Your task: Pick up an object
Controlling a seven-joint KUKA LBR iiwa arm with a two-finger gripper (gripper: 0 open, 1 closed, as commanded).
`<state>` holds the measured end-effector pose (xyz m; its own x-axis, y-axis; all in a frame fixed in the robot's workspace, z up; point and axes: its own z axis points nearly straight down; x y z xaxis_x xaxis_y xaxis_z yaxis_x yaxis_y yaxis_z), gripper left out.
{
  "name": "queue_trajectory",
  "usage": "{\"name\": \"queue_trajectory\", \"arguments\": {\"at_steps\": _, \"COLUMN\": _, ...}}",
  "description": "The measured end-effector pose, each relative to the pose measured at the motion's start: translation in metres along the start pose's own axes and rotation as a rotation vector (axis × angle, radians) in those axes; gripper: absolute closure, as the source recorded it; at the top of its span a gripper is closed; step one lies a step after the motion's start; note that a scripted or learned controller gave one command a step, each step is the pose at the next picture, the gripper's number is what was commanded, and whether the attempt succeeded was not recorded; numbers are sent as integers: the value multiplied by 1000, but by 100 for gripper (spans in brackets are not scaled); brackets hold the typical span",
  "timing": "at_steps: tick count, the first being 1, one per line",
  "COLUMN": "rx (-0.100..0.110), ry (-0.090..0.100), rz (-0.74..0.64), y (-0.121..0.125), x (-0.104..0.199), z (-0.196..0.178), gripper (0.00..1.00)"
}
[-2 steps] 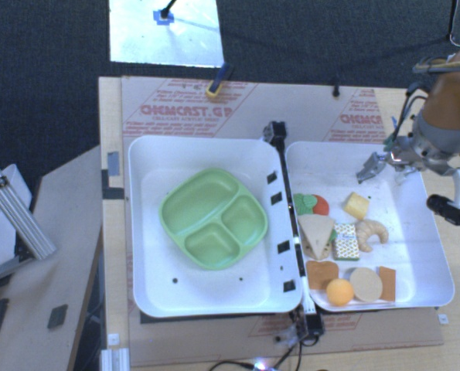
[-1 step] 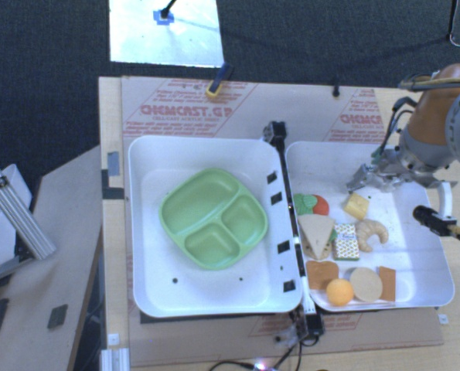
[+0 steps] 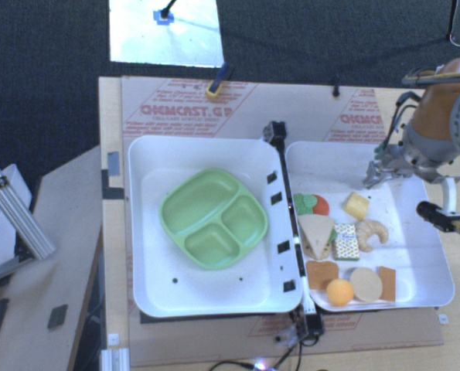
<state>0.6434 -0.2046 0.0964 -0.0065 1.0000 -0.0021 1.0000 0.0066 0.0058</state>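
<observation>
The right bin [image 3: 423,253] holds several toy foods. Among them are a yellow block [image 3: 357,205], a red and green piece [image 3: 311,204], a tan wedge [image 3: 316,235], a croissant [image 3: 373,232], a green and white packet [image 3: 346,241] and an orange ball [image 3: 339,292]. My gripper [image 3: 373,176] hangs over the back of this bin, just above and to the right of the yellow block. Nothing is visibly held in it.
The left bin [image 3: 148,168] holds a green divided plate [image 3: 214,219]. A black-clipped divider [image 3: 285,215] separates the bins. A brown square [image 3: 321,273], a pale round biscuit [image 3: 366,284] and an orange slab [image 3: 386,282] lie at the right bin's front. The arm [image 3: 438,122] enters from the right.
</observation>
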Motion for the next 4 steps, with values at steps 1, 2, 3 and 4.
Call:
{"name": "queue_trajectory", "arguments": {"at_steps": 1, "rx": 0, "ry": 1, "rz": 1, "y": 10, "x": 6, "z": -54, "gripper": 100}}
{"name": "queue_trajectory", "arguments": {"at_steps": 2, "rx": 0, "ry": 1, "rz": 0, "y": 15, "x": 13, "z": -114, "gripper": 100}}
{"name": "queue_trajectory", "arguments": {"at_steps": 3, "rx": 2, "ry": 2, "rz": 1, "y": 17, "x": 13, "z": -129, "gripper": 100}}
{"name": "queue_trajectory", "arguments": {"at_steps": 4, "rx": 6, "ry": 3, "rz": 0, "y": -10, "x": 52, "z": -121, "gripper": 100}}
